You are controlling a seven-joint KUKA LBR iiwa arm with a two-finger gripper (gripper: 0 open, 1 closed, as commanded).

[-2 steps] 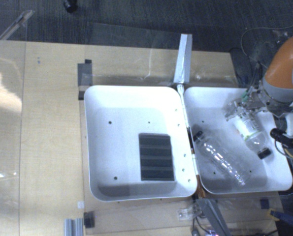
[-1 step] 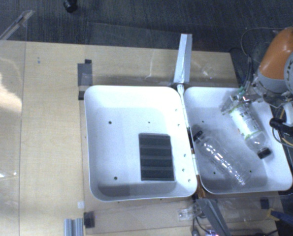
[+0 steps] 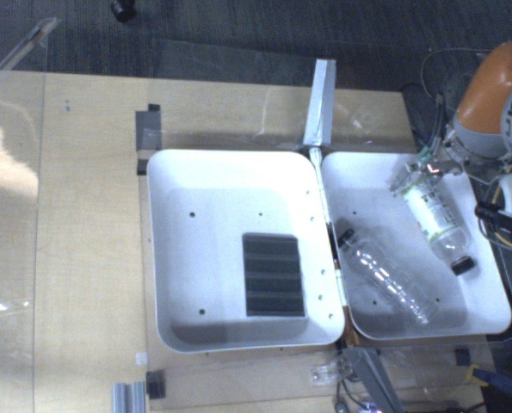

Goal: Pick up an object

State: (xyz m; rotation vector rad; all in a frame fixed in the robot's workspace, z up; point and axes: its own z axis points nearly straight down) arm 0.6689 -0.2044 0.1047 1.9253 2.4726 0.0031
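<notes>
We cannot tell how our gripper [image 3: 428, 163] is set at the top of the right bin [image 3: 496, 312], and the clear bottle [image 3: 434, 218] just below it is round and slick, so it could roll away and we miss.

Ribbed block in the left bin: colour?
Black ribbed block, plain in the camera view.
</notes>
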